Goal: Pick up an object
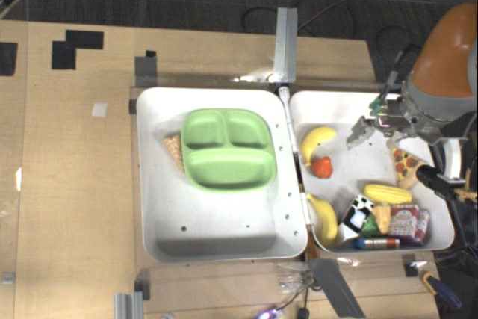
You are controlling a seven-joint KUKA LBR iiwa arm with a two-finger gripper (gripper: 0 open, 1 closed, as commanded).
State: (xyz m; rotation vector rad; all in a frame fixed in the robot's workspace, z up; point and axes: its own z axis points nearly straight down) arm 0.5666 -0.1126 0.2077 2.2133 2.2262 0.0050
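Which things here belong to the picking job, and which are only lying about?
Belonging to the job:
- two-finger gripper above the right white bin
- candidates in that bin: curved yellow banana, small red tomato, second yellow banana, yellow corn cob, pizza slice

Just lying about:
- green divided plate in the left white bin
- tan waffle-like piece beside the plate

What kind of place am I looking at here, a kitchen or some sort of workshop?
Most likely a robotics lab bench, not a kitchen. A robot arm reaches over two white bins on a wooden bench, cables trail across the carpet, and the food, like the banana and pizza slice, looks like toy props.
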